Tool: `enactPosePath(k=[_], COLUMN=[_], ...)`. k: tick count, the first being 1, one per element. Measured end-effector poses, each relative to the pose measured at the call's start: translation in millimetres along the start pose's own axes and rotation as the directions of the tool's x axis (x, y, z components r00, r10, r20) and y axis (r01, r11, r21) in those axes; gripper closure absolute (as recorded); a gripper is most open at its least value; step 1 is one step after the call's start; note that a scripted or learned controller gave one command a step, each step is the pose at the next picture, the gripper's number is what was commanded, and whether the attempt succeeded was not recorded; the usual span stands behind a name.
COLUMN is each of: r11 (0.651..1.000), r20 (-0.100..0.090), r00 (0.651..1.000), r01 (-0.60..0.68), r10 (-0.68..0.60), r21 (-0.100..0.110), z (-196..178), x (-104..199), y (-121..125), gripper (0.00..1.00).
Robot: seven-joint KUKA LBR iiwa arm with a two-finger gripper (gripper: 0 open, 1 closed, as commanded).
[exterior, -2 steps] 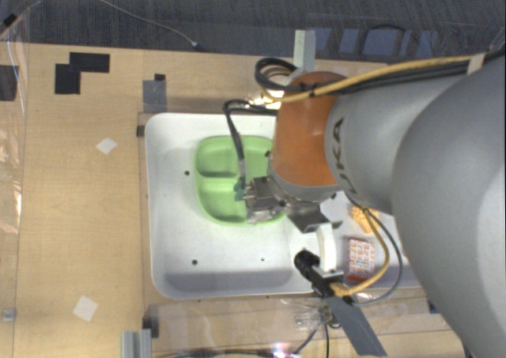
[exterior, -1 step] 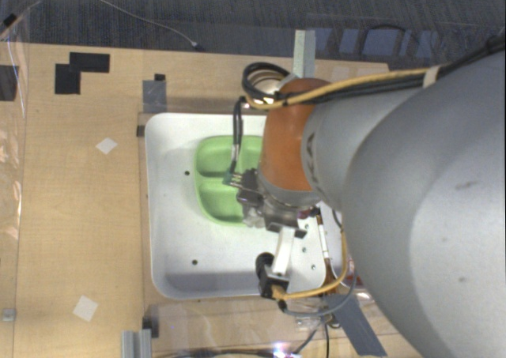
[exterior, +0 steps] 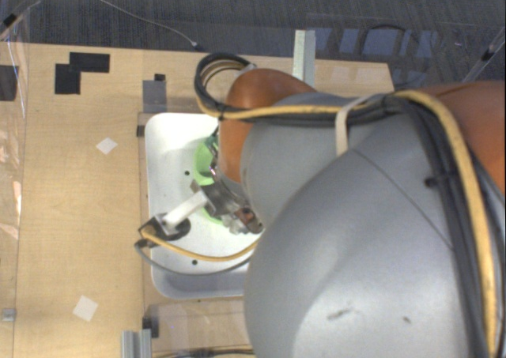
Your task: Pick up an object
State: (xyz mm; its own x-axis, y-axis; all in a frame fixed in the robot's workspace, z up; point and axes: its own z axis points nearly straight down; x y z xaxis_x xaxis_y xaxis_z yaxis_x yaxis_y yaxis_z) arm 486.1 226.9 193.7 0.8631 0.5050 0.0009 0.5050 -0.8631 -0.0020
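A bright green object [exterior: 205, 160] lies in the left white bin [exterior: 170, 143], mostly hidden under my wrist; a second sliver of green shows lower down beside the metal gripper body. My gripper [exterior: 231, 212] hangs low over the middle of this bin, right next to the green object. The grey arm with its orange band covers the fingertips. I cannot tell whether anything is held.
The arm hides the right bin and most of the right side of the view. Left of the bin lies bare wooden bench [exterior: 79, 214] with black L-shaped marks [exterior: 79, 70] and small white tags. A grey bracket [exterior: 156, 94] stands at the bin's far corner.
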Motion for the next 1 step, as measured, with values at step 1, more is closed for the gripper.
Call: enactPosePath(k=[1], r11=[0.947], r20=[-0.001], r00=[0.947], r01=[-0.321], r10=[0.321], r21=[0.000], z=[-1.5], x=[4.7], y=[-6.2], gripper=[1.00])
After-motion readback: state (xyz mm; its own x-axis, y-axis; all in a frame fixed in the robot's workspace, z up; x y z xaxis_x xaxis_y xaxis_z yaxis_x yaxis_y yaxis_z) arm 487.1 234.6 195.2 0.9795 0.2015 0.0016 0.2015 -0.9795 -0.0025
